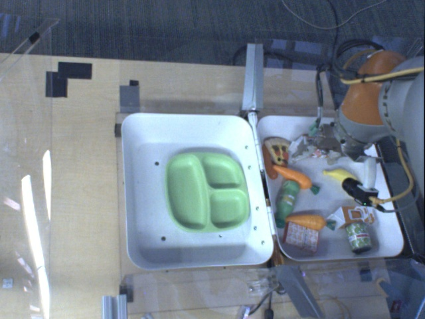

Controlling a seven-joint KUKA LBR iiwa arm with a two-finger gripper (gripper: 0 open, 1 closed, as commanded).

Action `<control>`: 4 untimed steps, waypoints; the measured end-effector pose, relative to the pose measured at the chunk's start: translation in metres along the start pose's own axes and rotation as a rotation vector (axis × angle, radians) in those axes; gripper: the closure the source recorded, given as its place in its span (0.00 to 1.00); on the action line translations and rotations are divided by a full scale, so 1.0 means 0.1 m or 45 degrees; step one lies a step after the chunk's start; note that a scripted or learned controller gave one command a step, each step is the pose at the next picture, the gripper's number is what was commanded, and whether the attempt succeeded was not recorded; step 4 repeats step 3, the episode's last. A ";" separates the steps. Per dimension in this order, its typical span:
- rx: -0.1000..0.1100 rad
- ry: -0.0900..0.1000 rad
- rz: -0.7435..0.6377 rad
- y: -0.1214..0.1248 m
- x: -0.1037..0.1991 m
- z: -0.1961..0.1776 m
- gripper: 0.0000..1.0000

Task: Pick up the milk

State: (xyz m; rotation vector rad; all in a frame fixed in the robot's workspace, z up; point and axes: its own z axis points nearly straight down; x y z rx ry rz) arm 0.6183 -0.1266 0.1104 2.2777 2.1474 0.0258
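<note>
- We find the task at its approach step: the arm point(392, 105) reaches in from the right over the far end of the right bin point(392, 244).
- The tool point(323, 138) sits low among crumpled wrapping near the bin's far wall; we cannot tell how it is set.
- The milk point(358, 214) appears to be the small white carton with brown print at the near right of that bin, just beside a green-labelled jar point(360, 238).
- It lies tilted, partly crowded by neighbours, well apart from the tool.
- We judge the next move calls for travel toward the near right corner, then a descent clear of the jar.
- The left bin point(133, 178) holds a green divided tray point(207, 190).
</note>
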 end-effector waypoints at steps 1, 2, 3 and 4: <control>0.088 0.025 -0.116 0.45 -0.52 0.17 0.00; 0.043 0.006 -0.136 0.54 -0.52 0.01 1.00; 0.018 -0.006 -0.110 0.43 -0.43 -0.30 1.00; 0.018 -0.006 -0.110 0.43 -0.43 -0.30 1.00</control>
